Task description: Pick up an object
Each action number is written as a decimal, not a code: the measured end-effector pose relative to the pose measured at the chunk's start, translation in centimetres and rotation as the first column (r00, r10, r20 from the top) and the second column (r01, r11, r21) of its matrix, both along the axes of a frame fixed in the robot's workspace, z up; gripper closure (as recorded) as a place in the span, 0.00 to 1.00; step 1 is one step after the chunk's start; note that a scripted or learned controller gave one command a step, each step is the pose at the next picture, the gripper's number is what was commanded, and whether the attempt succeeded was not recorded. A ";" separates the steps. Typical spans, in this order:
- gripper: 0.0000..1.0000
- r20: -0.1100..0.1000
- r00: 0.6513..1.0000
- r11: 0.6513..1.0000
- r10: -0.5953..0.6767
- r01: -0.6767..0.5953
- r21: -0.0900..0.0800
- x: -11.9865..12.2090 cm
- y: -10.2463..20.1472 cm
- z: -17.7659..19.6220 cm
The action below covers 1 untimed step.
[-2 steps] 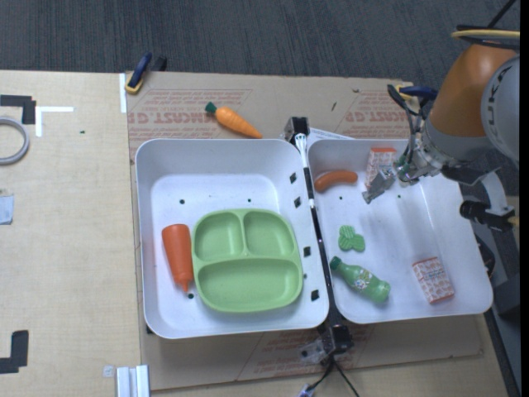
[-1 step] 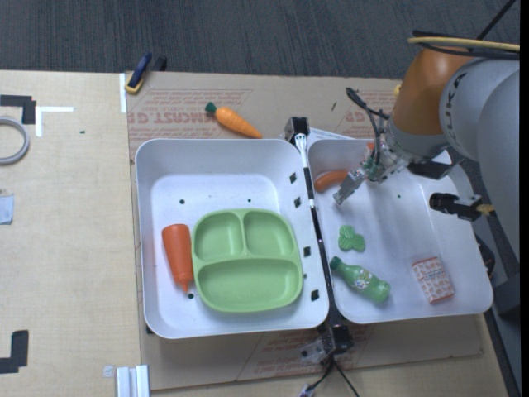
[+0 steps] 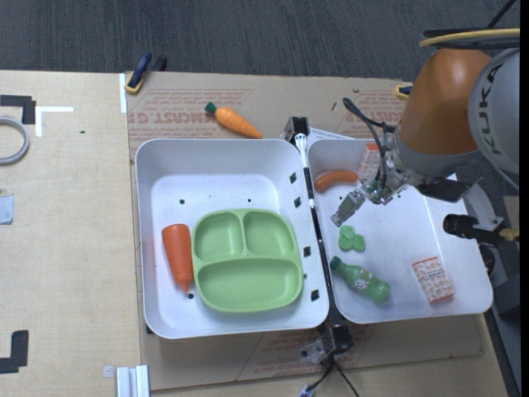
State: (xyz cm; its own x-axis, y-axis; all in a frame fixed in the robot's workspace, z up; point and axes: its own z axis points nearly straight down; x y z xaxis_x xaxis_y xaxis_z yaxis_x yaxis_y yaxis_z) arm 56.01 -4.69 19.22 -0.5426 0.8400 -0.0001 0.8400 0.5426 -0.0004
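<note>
Green plastic is what lies nearest under my end effector [image 3: 347, 208]: a small lumpy green toy, like a bunch of grapes or a leaf [image 3: 352, 240], lying in the right-hand shallow white bin [image 3: 463, 304]. I hang over the left part of that bin, with my grey fingers slanting down and to the left. Nothing sits between them, so I carry nothing; whether they are spread or pressed together I cannot tell from this angle.

Several things in this bin would serve. A small green plastic bottle [image 3: 361, 278] lies on its side just below the lumpy toy. An orange sausage-shaped toy [image 3: 335, 179] rests near the top left corner, close to the bin wall. A small red-and-white printed packet [image 3: 433, 279] lies well apart, towards the right.

I judge the lumpy green toy the likeliest target, as it is just beside my fingertips. It looks light and stiff, probably hollow moulded plastic, not fragile but rather smooth, so it could squirt out of a shallow pinch. I would close across its narrow width, low on the body, near its middle. The bottle is the second choice: round and apt to roll, best taken across the belly rather than the neck.

The left-hand shallow white bin [image 3: 157, 172] holds a pale green divided plastic plate [image 3: 248, 259] and an orange cone-shaped toy carrot [image 3: 177, 255] beside it. A second orange toy carrot with a green top [image 3: 235, 121] lies on the cardboard-covered surface [image 3: 190, 106] behind the bins.
</note>
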 end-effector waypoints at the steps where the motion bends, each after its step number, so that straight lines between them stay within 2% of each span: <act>1: 0.00 0.004 0.953 0.953 0.302 -0.302 -0.002 9.9 0.0 0.1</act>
State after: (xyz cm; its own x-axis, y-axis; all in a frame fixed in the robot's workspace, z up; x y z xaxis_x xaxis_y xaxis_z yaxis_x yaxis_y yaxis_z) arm 65.95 -4.70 19.27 -0.7708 0.6371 -0.0040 0.6371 0.7708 0.0017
